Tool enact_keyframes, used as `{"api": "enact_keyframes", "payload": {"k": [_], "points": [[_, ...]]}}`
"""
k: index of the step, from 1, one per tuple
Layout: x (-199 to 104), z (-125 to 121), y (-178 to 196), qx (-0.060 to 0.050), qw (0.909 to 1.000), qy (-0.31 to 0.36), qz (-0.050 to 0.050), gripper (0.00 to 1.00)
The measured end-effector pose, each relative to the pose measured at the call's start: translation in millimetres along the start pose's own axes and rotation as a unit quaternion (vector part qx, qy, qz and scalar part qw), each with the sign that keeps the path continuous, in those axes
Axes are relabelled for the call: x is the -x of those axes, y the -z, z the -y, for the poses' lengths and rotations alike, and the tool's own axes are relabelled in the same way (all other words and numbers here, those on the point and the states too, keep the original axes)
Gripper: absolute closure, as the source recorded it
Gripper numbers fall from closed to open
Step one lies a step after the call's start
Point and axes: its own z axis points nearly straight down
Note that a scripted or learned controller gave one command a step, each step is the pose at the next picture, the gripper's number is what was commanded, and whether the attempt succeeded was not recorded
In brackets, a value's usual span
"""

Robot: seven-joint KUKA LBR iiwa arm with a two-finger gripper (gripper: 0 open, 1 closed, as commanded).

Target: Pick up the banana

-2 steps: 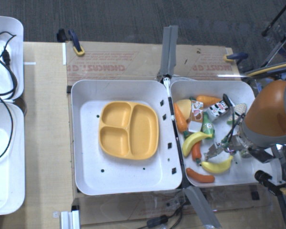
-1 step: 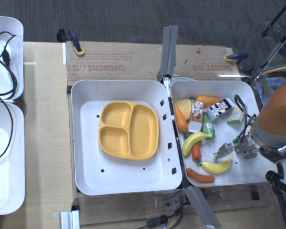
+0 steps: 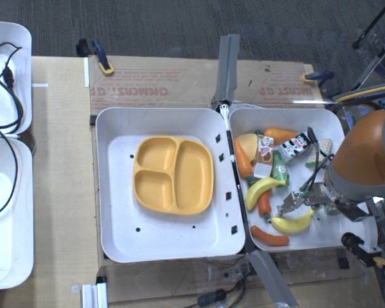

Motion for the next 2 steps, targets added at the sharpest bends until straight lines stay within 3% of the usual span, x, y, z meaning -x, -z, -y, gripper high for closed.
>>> {"api": "enact_keyframes", "payload": {"k": [1,2], "points": [[32.4,0.0,0.1,-0.001,0.9998,0.016,-0.008,0.00],[35.6,0.2,8.9,0.000,0.9999,0.014,-0.004,1.00]]}}
